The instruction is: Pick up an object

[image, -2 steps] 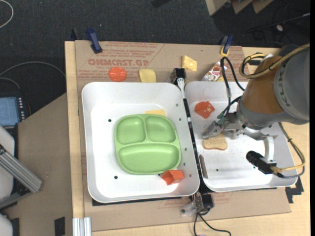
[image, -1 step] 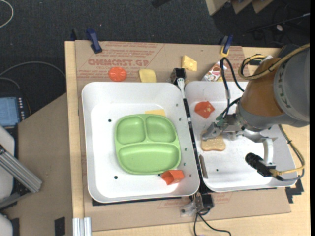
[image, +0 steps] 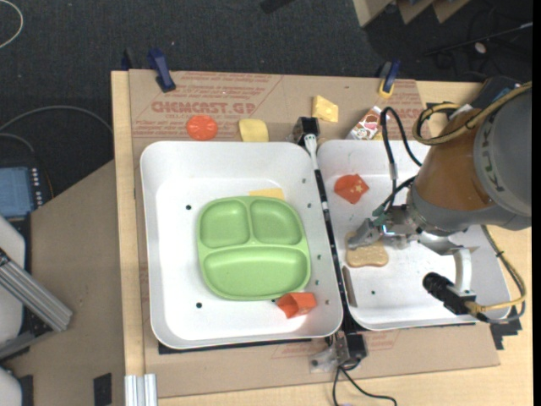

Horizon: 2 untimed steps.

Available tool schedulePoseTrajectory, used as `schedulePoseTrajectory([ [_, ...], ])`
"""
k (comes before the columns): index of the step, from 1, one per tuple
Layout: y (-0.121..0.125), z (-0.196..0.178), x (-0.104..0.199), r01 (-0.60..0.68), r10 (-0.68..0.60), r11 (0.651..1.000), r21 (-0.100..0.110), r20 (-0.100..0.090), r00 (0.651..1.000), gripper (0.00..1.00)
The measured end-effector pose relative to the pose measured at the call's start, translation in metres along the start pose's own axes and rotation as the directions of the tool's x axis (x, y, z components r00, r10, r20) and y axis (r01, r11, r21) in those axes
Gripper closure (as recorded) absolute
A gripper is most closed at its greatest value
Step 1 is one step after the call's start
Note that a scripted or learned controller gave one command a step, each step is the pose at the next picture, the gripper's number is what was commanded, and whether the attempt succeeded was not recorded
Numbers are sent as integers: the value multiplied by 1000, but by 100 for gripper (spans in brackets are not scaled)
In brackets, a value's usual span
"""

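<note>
My gripper is low in the right bin, reaching in from the right, its tips right above a tan toast-shaped piece that lies on the bin floor. A red strawberry-like piece lies further back in the same bin. In the left bin sits a green divided plate, with a small orange block at its front right and a pale yellow piece tucked behind it.
On the brown board behind the bins lie an orange round piece, a yellow piece, a yellow cheese wedge and a small printed packet. Blue clamps hold the board's back edge. Cables loop over the right bin.
</note>
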<state>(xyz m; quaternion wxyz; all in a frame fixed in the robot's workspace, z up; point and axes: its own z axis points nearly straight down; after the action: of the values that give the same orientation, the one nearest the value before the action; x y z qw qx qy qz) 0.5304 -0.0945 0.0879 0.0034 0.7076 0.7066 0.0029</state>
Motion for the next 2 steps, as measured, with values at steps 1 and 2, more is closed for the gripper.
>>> schedulePoseTrajectory([
  [1, -50, 0, -14, -3, 3, 1000, 2, -1, 1000, 0],
  [2, -46, -53, -90, -2, 2, 1000, 3, 5, 1000, 0],
])
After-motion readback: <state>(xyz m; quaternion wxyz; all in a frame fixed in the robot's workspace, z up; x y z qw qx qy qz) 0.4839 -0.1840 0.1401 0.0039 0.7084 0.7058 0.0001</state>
